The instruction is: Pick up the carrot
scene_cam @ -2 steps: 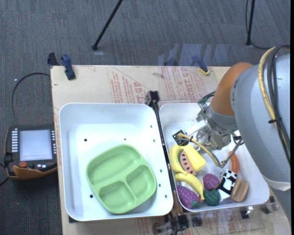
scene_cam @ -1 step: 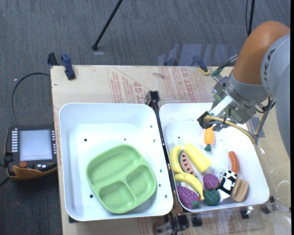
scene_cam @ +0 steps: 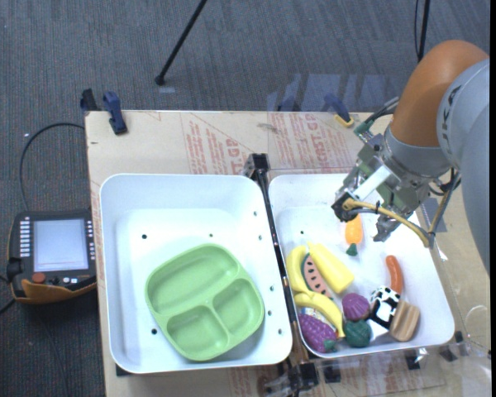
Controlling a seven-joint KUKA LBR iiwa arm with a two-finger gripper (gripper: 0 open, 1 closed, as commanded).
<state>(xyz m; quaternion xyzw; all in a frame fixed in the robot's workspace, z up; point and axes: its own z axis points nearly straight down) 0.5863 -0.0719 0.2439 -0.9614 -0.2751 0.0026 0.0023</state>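
One small orange toy carrot (scene_cam: 353,231) hangs upright between the closed fingers of the grey two-finger gripper (scene_cam: 355,215), above the right white plastic bin (scene_cam: 443,304). Judging by this, the lift is in hand; next comes a steady rise without loosening.

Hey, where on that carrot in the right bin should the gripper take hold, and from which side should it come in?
Grip the carrot across its orange body, coming straight down from above. It looks roughly end-on or tilted, with a dark green tip at its lower end, so the wider orange part offers the better hold. The gripper sits right over it; whether it already grips it is unclear.
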